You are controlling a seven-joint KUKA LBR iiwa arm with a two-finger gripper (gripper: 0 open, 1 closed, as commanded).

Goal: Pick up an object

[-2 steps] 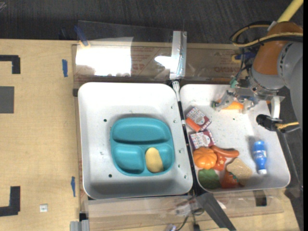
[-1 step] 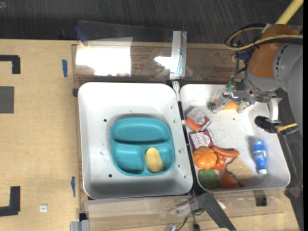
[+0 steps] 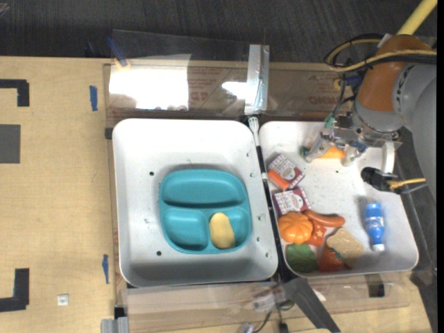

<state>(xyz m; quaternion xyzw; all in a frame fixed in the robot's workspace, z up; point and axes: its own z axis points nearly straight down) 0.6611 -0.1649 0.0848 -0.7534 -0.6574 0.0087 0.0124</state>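
Observation:
My gripper (image 3: 331, 148) hangs low over the far end of the right bin (image 3: 402, 255), its fingers spread apart. A small yellow-orange object (image 3: 334, 154) lies in the gap between them, and no finger visibly touches it. In the same bin lie two printed packets (image 3: 284, 168) (image 3: 291, 201), an orange pumpkin (image 3: 296, 227), a red sausage (image 3: 326, 220), a bread piece (image 3: 347, 243), a green pepper (image 3: 300, 254) and a blue bottle (image 3: 374, 224).
The left bin (image 3: 132, 186) holds a teal divided tray (image 3: 201, 189) with a yellow lemon-like item (image 3: 222, 230) in its lower right compartment. The arm's grey body and cables crowd the right bin's far right corner.

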